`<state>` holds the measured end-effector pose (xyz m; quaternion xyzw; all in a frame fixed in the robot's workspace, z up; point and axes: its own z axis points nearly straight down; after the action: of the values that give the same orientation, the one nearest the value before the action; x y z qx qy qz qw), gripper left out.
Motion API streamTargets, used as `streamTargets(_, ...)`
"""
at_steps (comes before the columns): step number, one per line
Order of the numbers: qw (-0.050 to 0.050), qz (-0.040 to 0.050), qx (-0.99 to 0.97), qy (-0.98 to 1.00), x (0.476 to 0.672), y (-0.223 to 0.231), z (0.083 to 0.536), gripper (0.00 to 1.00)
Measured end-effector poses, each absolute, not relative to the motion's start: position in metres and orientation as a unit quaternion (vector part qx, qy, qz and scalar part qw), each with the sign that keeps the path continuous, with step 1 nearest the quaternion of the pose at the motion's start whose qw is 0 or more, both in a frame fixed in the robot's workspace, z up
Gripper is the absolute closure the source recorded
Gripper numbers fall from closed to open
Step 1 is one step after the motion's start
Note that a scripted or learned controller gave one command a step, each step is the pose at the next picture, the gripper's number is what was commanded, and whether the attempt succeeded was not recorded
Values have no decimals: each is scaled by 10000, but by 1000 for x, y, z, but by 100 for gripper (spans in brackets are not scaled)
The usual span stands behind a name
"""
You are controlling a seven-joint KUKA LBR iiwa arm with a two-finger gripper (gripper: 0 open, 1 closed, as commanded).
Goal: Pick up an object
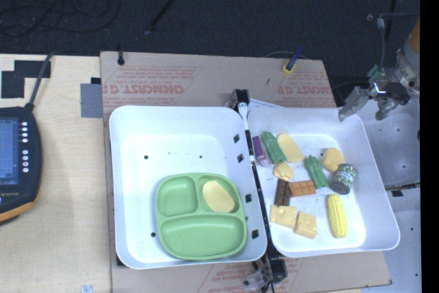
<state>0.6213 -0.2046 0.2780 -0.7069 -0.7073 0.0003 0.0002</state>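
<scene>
Above the far right corner of the right bin (384, 216), the gripper (367, 101) hangs at the end of the arm (410, 72), which enters from the right edge of the view. Two grey fingers are visible, spread apart, with nothing between them; the gripper is released and holds no object.

All candidate objects lie below and to the left of the gripper, inside the right bin. Nearest to the gripper is an orange-yellow lump (332, 159), with a round grey-green can (342, 178) just beneath it. A green pickle-shaped piece (315, 171) lies just left of those two. Farther left of the gripper sit a pale yellow oval (289, 147), a green ridged vegetable (272, 147) and a purple bar (258, 149) against the bin's left wall. Lower down, farther from the gripper, lie a brown chocolate bar (282, 193), an orange wafer block (302, 188), two cheese wedges (293, 220) touching each other, and a corn cob (336, 215) toward the right.

Well to the left of the gripper, the left bin (137, 141) holds a green divided plate (199, 217) with a yellow piece (219, 197) in its upper right compartment.
</scene>
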Motion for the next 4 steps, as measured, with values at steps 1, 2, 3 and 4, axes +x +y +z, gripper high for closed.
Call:
streamTargets(1,76,30,-7059,-7082,576,-147,158,0)
streamTargets(2,-9,-26,-7087,-7055,512,-106,87,0)
streamTargets(3,-39,-15,-7074,-7068,519,-82,91,0)
streamTargets(4,-7,-4,-7070,-7072,554,-85,89,0)
